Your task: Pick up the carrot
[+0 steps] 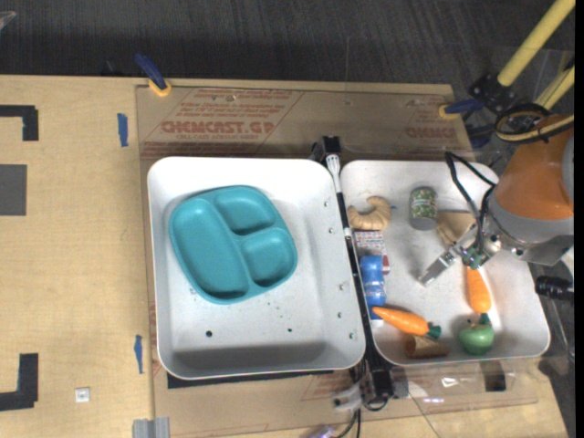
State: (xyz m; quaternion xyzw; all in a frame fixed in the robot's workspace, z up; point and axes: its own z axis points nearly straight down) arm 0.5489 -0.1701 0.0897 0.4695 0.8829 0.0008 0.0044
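Observation:
Two orange carrots lie in the right bin. One carrot points toward the front, its green top right at my gripper. The other carrot lies crosswise near the bin's front left. My gripper hangs low over the middle of the right bin and looks open: one silver finger sticks out to the left, the other sits at the first carrot's leafy end. No carrot sits between the fingers.
In the right bin are a green apple, a brown block, a blue bottle, a croissant, a small can and a tan piece. The left bin holds a teal divided plate.

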